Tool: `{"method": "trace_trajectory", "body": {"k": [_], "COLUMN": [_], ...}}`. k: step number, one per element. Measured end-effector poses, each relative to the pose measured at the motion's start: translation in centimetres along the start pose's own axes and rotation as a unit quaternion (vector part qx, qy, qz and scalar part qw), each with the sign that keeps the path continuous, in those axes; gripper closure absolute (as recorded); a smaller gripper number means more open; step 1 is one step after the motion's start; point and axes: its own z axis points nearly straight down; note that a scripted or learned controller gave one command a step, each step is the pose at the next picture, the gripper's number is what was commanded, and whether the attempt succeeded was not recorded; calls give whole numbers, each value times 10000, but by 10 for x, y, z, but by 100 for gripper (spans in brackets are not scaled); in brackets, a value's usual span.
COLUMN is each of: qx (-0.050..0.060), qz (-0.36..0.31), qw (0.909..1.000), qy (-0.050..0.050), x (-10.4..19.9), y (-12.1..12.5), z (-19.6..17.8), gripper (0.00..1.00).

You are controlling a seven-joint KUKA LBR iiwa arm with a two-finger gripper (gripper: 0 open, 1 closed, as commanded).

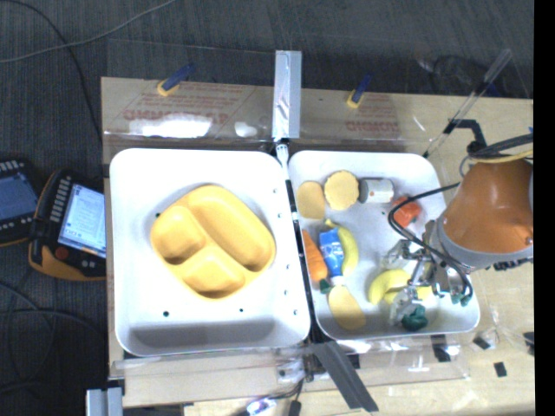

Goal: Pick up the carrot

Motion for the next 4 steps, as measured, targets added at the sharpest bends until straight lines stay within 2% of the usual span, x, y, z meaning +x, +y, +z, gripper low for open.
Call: {"method": "trace_trajectory", "body": {"k": [1,2,3,4], "qx": [2,-20,-26,-50], "qz": [-1992,-1978,-1984,-2230], "qw": [9800,9802,9801,9748], "qy": [12,13,11,79], "x": [-10,-11,-11,-12], "y": [5,6,7,45], "z": [0,-8,-8,-22], "gripper": [0,100,0,0]}}
